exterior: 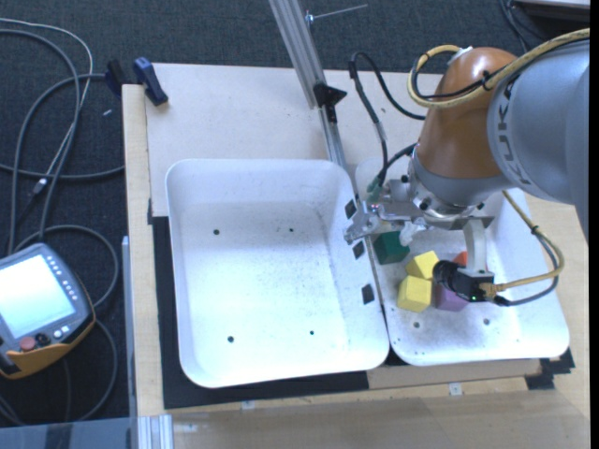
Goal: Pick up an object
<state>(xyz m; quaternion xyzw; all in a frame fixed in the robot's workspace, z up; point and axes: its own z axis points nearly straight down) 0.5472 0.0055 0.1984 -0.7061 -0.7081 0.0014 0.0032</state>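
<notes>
In the right bin [524, 330], my gripper [391, 224] hangs low under the orange wrist band [468, 110], over the bin's left side. Directly below it, partly covered by it, lies a green block [391, 248]. Whether the gripper touches the block is unclear. Two yellow blocks [423, 265] [415, 294] lie just in front of the green one, and a purple block [451, 297] rests against the nearer yellow one. A small orange piece [461, 257] peeks out beside a black part of the arm.
The left bin [197, 204] sits beside the right one, their rims meeting near my gripper. A slanted metal pole [298, 40] rises at the back. Cables [529, 279] loop off the arm over the right bin. A teach pendant [37, 307] lies off the bench at left.
</notes>
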